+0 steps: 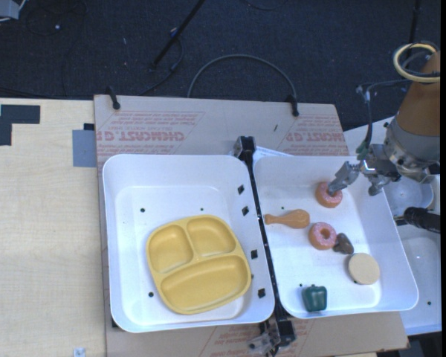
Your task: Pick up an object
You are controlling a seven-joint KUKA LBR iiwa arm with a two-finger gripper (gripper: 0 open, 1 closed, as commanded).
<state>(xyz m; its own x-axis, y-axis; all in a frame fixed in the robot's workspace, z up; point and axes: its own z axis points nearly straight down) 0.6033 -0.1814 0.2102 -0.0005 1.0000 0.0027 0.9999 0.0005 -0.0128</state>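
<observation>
A: Where does the gripper (354, 178) stand?

B: You see it over the right bin (401, 274), fingers spread apart and empty. One fingertip (337, 187) sits just beside the upper donut (328, 195), near the bin's back wall.

A: How will that donut handle?

B: Expect a light, stiff toy with a smooth glaze that may slip. Straddle the ring across its width, or pinch one side through the hole.

A: Neighbours?

B: The drumstick (288, 219) and second donut (322, 236) lie apart from it.
</observation>
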